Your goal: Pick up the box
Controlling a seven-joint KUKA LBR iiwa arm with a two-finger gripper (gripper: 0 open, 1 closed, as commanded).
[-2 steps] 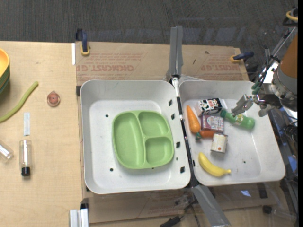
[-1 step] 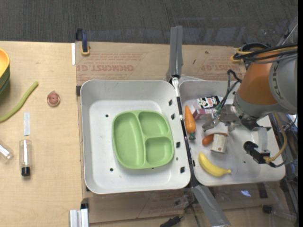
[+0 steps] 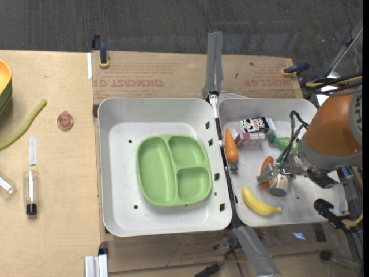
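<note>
Hovering low in the right bin (image 3: 300, 209), the tool (image 3: 275, 179) sits over the middle of that bin's floor, with the grey arm (image 3: 334, 133) and its orange band reaching in from three o'clock. Whether the tool is wide or narrow I cannot tell; clutter and shadow hide its tips from this angle. Something small, orange and white, lies right under it, too muddled to name.

The target is the small box (image 3: 253, 130), white with dark print and a pink side, lying in the upper part of the right bin. From the tool it sits at about eleven o'clock, apart, with clear floor between the two. A carrot (image 3: 231, 147) lies just beside the box at its eight o'clock, hard by the divider, and a green item (image 3: 282, 140) sits close at its four o'clock. A banana (image 3: 260, 202) rests at about seven o'clock from the tool, near the front wall.

Over in the left bin (image 3: 115, 154), a green divided plate (image 3: 173, 169) sits alone, out of play.

My read: this is the approach step, and the box is not yet taken. Nothing shows it between the tips. The next move calls for a shift toward eleven o'clock to centre over the box, a heading that lines up across its narrow sides, then a straight descent. Mind the carrot and the green item; they crowd both flanks.
</note>
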